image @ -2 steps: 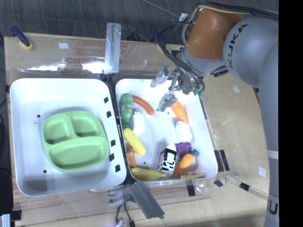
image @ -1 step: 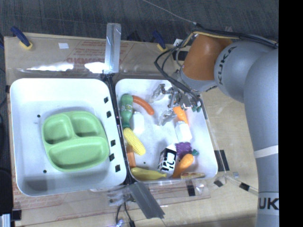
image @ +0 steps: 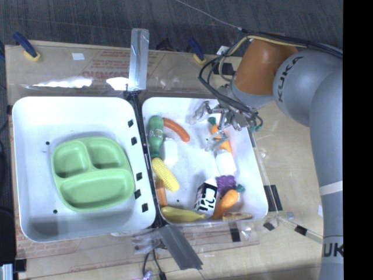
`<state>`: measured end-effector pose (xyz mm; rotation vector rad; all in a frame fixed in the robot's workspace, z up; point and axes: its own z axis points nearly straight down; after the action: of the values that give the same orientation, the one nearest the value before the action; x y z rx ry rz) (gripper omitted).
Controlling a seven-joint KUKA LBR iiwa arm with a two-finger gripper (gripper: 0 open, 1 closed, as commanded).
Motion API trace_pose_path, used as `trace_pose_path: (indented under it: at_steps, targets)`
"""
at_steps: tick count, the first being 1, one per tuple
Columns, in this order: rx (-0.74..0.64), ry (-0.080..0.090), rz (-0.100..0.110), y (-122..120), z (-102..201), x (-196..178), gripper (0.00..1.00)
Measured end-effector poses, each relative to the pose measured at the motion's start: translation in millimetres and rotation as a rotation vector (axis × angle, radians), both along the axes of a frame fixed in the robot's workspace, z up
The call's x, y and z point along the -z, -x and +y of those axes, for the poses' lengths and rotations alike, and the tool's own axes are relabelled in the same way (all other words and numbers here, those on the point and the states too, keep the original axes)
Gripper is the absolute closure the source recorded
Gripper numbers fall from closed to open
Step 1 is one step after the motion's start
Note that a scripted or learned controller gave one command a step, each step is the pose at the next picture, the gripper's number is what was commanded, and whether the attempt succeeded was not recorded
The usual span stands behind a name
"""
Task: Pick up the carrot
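A small orange carrot [image: 218, 133] with a green top lies near the back right of the right bin [image: 256, 174], beside a white bottle [image: 225, 160]. My gripper [image: 219, 119] hangs right over the carrot's green end. Its metal fingers [image: 202, 110] are spread to either side and the gripper looks open. The carrot rests on the bin floor under the fingers, and its upper end is partly hidden by them. A second, stubbier orange vegetable [image: 229, 199] lies at the front right of the same bin.
The right bin also holds a green cucumber [image: 155, 134], a sausage [image: 177, 129], a corn cob [image: 165, 174], a banana [image: 182, 215], purple grapes [image: 227, 183] and a black-and-white can [image: 206, 198]. In the left bin [image: 23, 156] lies a green divided plate [image: 93, 172].
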<state>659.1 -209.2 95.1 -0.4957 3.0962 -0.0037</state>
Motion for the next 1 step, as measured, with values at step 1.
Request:
trace_pose_path:
  at_steps: [1]
  targets:
    - [-0.003, 0.001, -0.006, -2.2, 1.5, -12.4, 1.0]
